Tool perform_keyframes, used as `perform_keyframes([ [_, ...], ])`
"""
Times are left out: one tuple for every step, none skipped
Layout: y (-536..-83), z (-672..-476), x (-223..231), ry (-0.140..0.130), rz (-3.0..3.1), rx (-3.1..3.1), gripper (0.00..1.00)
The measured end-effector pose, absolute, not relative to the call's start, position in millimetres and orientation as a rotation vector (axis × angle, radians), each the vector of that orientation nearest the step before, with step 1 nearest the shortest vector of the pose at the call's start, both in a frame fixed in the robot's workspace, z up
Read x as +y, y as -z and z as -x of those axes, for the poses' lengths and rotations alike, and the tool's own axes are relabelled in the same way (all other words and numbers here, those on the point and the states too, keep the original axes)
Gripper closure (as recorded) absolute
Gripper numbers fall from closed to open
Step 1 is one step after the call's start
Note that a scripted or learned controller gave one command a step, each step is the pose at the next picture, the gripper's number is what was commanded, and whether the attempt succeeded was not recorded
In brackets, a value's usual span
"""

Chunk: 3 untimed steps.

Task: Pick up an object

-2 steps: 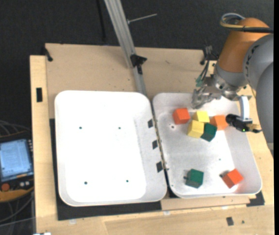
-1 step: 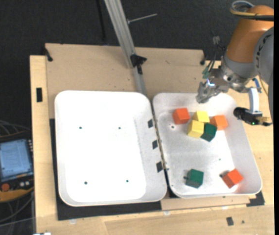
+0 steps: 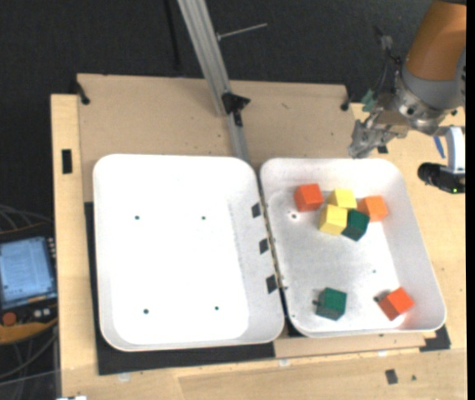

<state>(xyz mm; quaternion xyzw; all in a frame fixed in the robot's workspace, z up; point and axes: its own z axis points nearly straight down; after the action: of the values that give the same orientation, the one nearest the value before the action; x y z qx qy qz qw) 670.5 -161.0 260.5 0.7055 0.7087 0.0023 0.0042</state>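
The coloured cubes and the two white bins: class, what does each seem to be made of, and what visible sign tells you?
Cubes, such as the orange cube and the green cube: probably painted wood or solid plastic, with flat matt colour, crisp edges and no glare. White bins, left bin and right bin: likely moulded plastic, with rounded corners, a thin raised rim and a smooth, faintly shiny surface.

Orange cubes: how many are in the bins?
3, all in the right bin: one orange cube at upper left, one at upper right, one near the lower right corner.

Seven small blocks in right bin (image 3: pixel 412 223): five bunched near top (image 3: pixel 342 211), green one (image 3: pixel 331 303) and orange one (image 3: pixel 395 302) near bottom.
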Motion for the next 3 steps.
perform_keyframes([
  [-268.4,-671.2,-161.8,-0.003,-2.212,2.226,1.00],
  [-272.4,-654.9,-106.7,-0.002,-2.215,2.228,1.00],
  [-255.1,-639.0,-61.2,0.001,-2.216,2.228,1.00],
])
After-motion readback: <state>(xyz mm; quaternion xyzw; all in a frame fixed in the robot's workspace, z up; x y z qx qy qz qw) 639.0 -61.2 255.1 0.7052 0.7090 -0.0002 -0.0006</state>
